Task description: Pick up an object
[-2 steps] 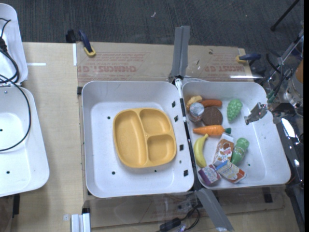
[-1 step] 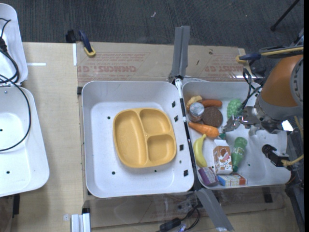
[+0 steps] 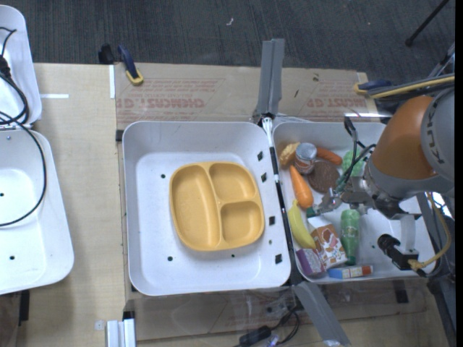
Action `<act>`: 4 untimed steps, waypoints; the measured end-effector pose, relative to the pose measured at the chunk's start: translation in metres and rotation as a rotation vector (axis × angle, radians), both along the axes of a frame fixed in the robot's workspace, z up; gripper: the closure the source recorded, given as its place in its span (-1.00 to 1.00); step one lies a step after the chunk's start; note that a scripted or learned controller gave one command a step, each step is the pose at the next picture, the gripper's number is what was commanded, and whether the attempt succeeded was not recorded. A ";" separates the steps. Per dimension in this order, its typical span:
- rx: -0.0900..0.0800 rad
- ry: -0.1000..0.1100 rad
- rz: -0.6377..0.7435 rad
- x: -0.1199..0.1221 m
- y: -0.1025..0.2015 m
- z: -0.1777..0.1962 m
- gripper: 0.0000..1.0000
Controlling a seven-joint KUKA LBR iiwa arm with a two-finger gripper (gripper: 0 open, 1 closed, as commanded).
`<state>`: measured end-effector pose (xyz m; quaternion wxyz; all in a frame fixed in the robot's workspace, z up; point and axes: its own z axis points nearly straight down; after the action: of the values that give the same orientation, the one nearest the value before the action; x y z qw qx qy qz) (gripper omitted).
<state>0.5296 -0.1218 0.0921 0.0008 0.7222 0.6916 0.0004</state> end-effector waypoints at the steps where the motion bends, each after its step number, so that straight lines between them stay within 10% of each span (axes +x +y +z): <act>1: 0.000 0.000 0.000 0.000 0.000 0.000 -1.00; 2: 0.000 0.004 -0.324 -0.001 -0.003 -0.001 -1.00; 4: -0.001 0.002 -0.440 0.127 -0.059 0.021 -1.00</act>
<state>0.6563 -0.1805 0.1130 0.0005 0.8559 0.5171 -0.0010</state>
